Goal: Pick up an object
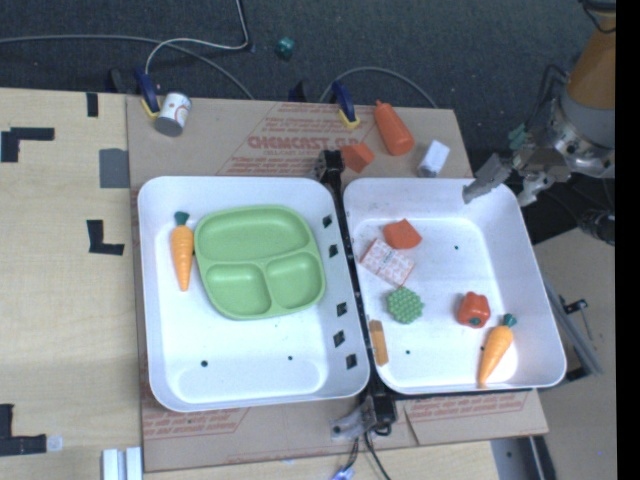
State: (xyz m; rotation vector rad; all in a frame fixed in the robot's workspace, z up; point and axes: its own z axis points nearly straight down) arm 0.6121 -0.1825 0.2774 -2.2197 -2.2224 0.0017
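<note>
Objects for picking, right bin: orange wedge-shaped piece near the back; pink checkered block just in front of it, touching or nearly so; green knobbly ball toward the middle; red pepper to the right; carrot at the front right corner, tilted, green tip up; small orange stick along the left wall.

Left bin: green divided plate, three compartments, lying flat; second carrot beside its left edge, green top toward the back.

Gripper: grey, at the back right corner of the right bin, above the rim, apart from every object. Whether its fingers are spread or closed cannot be told from this angle; nothing is seen between them.

Surface: both bins rest on printed brown cardboard over a pale wooden bench marked with dark tape pieces. Loose on the cardboard behind the bins: orange bottle-like item, small orange block, pale cube, white can, two blue-and-yellow clamps.

Room: dark carpet beyond the bench, crossed by thin cables; small teal item on the floor.
</note>
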